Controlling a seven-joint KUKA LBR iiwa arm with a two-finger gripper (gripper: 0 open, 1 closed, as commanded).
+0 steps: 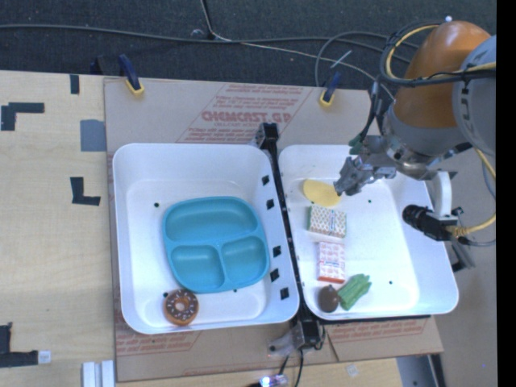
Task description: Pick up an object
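gripper [348, 182] sits low in the right bin [403, 240], right at the yellow piece [318, 192], honestly can't tell its jaw state

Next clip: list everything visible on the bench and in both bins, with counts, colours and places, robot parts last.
Shallow white plastic bins: two, side by side on the cardboard sheet.
Divided plastic tray: one, turquoise, left bin centre.
Sprinkled doughnut: one, brown, left bin's near corner.
Flat yellow piece: one, right bin, beside the gripper.
Patterned packets: two, white with red-green print, right bin's left side.
Leafy toy: one, green, right bin's near edge.
Rounded lump: one, dark brown, touching the leafy toy.
Spring clamps: two, yellow-blue, cardboard's far edge.
Gripper: one, grey, over the right bin.
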